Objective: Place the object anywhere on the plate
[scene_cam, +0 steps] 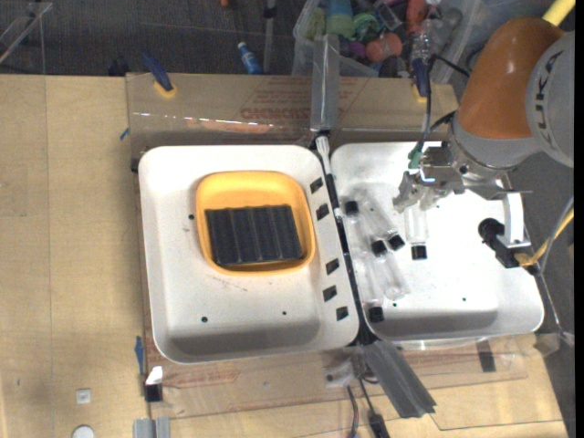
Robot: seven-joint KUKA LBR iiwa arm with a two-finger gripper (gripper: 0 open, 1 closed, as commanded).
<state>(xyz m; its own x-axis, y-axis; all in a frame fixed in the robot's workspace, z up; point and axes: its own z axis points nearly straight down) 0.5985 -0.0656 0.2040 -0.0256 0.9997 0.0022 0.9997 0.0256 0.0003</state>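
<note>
Seemingly, the job is sitting at or close to its finish, going by the camera view. A dark, ribbed, rectangular slab (pixel 254 234) is lying flat inside the shallow yellow-orange plate (pixel 215 190), which is resting in the left-hand white bin (pixel 173 322) on the wooden bench (pixel 64 245). The slab is occupying the near-middle of the plate, all its edges are staying within the raised rim, and nothing is touching it from above. If that slab is the object meant, the placing is reading as done, and what is remaining is at most for the arm to be pulling clear.

Over on the right, the grey arm with its orange band (pixel 511 80) is reaching in above the right-hand white bin (pixel 474 310). Its gripper (pixel 416 210) is hanging over the far-left part of that bin, well apart from the plate and across the divider between the two bins. Whether the jaws are open or closed I cannot tell; the parts there are pale and blending into the white floor, and I am seeing nothing clearly caught between them.

Just beside the gripper, a few small clear pieces with black ends (pixel 385 243) are lying scattered on the right bin's floor; what they are is too small to tell. Should one of them be the object intended, the pick would be left to do.
</note>
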